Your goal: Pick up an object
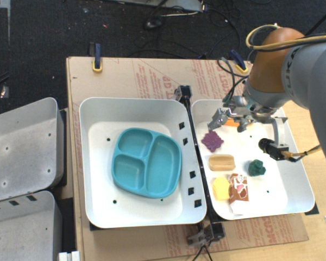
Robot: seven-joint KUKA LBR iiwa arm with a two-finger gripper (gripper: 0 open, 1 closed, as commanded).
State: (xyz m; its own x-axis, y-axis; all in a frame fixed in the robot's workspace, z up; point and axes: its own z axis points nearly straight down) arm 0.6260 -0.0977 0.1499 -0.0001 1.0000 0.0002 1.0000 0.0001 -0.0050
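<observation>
Right now the gripper (226, 118) hovers with fingers spread apart, holding nothing, at the upper middle of the right bin (293, 192), just above the purple object (212, 141). Descending off-centre could nudge it aside, and the fingers would close on air.

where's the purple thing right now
The purple object lies in the right bin, near its left wall, just above the tan block and below-left of the gripper.
</observation>
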